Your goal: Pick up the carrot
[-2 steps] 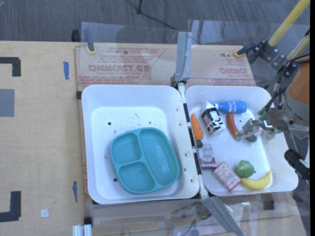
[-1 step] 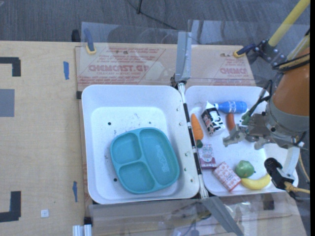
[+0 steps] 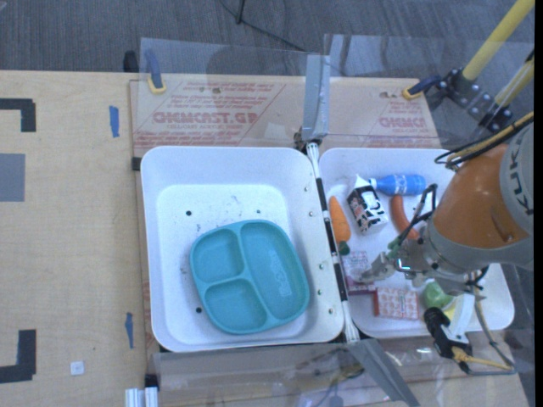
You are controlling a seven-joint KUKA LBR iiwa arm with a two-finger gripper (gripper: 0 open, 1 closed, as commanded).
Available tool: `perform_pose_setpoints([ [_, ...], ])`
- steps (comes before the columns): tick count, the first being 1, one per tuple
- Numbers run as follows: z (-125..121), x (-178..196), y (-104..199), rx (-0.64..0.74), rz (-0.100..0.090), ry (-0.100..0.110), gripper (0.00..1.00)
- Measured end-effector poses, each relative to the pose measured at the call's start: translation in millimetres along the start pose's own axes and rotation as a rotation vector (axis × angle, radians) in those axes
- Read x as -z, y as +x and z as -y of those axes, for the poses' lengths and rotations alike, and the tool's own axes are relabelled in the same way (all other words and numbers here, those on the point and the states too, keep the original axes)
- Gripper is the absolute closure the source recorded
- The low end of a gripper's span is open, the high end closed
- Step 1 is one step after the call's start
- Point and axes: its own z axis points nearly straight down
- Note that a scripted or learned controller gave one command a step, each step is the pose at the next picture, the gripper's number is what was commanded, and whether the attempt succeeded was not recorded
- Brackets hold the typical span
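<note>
Gripper (image 3: 379, 267) hangs low in the right bin (image 3: 501, 312); whether it is open or shut I cannot tell, as the view is cluttered. Carrot (image 3: 339, 220) lies by that bin's left wall, apart from it, beside a carton (image 3: 366, 205).

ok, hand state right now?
Hand: cannot be told, low over the right bin. The carrot lies apart from it, not held.

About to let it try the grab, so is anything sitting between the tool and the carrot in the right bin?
Nothing visible does. The carrot lies along the right bin's left wall, the tool just to its lower right. The milk carton stands close beside the carrot, not between them.
</note>
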Motion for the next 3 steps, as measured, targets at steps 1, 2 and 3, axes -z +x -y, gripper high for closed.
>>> perform_pose_setpoints([
  [1, -71.3, -1.0, -7.4, 0.026, 0.001, -0.005, 0.0],
  [2, -71.9, 9.1, -9.3, 0.021, 0.0, -0.008, 1.0],
  [3, -55.9, 79.2, 23.0, -0.182, 0.001, 0.0, 1.0],
])
